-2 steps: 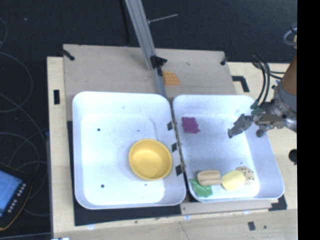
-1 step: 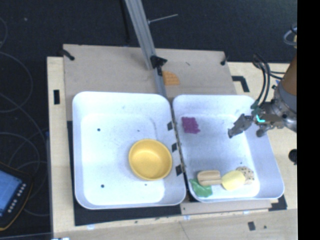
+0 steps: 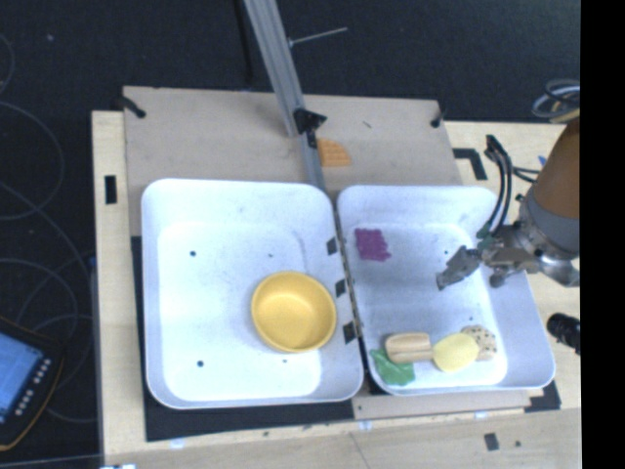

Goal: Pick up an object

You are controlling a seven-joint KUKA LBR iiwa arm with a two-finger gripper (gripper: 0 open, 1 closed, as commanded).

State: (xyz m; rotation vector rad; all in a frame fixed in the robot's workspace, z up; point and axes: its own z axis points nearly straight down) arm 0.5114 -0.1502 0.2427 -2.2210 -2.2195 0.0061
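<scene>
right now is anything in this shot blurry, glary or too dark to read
In the camera view, the picture is soft overall: the gripper smears into a grey blur, so its fingers cannot be read. The white bins are bright and nearly washed out. The yellow bowl and purple piece stay readable, while the surrounding floor is dark.

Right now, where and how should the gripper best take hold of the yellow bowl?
Probably by the rim of the bowl, coming straight down with one jaw inside and one outside. It sits upright and open in the left bin, too wide to span, and its right rim lies nearest the gripper.
</scene>
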